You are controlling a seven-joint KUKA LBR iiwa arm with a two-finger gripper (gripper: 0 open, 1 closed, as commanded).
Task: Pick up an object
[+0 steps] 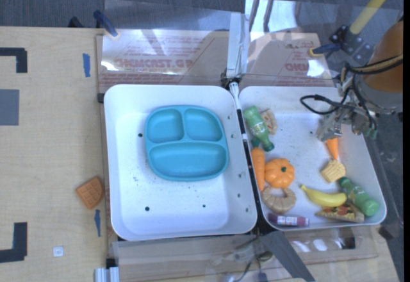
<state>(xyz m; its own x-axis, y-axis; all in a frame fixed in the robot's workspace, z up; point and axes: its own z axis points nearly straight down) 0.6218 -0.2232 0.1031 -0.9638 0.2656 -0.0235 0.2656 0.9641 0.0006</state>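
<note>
The tool [334,128] is hanging in the right bin [289,102], directly above a small carrot [332,147]; whether it is gripping cannot be told. A cracker [332,170] is lying just below the carrot, with a banana [323,196] and green bottle [359,196] crowding beyond.

Bright, even overhead light. Strong glare on the clear plastic sheets [192,37] at the far side, washing out print. White bins [128,210] near overexposed; shadows soft, faint. Slightly soft focus overall.

Toys crowd the right bin's [374,165] left side and front; its middle lies open beside the carrot [332,147].
</note>
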